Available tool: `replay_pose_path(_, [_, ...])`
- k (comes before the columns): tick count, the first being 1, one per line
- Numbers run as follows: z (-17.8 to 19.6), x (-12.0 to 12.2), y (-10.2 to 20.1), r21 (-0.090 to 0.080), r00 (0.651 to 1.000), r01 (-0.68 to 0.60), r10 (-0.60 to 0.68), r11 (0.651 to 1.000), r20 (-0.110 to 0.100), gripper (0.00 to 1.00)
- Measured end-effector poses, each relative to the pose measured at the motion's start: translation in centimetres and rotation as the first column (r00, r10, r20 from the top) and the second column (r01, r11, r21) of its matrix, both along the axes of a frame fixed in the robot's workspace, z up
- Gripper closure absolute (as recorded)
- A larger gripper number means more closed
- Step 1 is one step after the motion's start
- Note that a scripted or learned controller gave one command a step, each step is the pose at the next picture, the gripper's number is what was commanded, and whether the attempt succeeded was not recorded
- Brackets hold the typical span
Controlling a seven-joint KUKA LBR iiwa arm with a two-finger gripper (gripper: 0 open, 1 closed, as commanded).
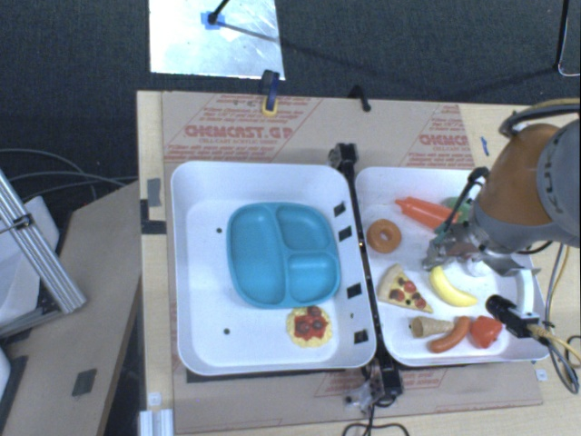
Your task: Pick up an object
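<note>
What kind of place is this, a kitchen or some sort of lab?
Most likely a robot lab or test bench, not a kitchen. A grey arm reaches over two white bins set on cardboard, the food such as the banana and pizza slice looks like plastic toys, and cables trail over dark carpet.

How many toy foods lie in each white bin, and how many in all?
Left white bin: 1, a small round pizza with red topping.
Right white bin: 7: orange carrot, brown doughnut, pizza slice, yellow banana, tan cone, sausage, red pepper.
Total: 8.
</note>
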State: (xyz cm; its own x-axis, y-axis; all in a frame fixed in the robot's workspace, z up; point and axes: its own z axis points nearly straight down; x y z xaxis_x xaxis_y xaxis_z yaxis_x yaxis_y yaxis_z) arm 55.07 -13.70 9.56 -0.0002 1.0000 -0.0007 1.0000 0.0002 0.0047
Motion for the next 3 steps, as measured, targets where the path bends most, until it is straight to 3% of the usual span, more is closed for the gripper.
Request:
replay_pose_path(1, [1.0, 0.1, 0.0, 0.0, 1.0, 0.0, 0.0, 1.0, 0.002, 1.0])
replay_pose_path(2, [-1.2, 0.7, 0.3, 0.001, 1.0, -0.003, 0.003, 1.0, -0.005, 1.0])
replay_pose_path(3, [-1.2, -4.0, -2.4, -0.001, 1.0, 0.003, -0.003, 1.0, -0.006, 1.0])
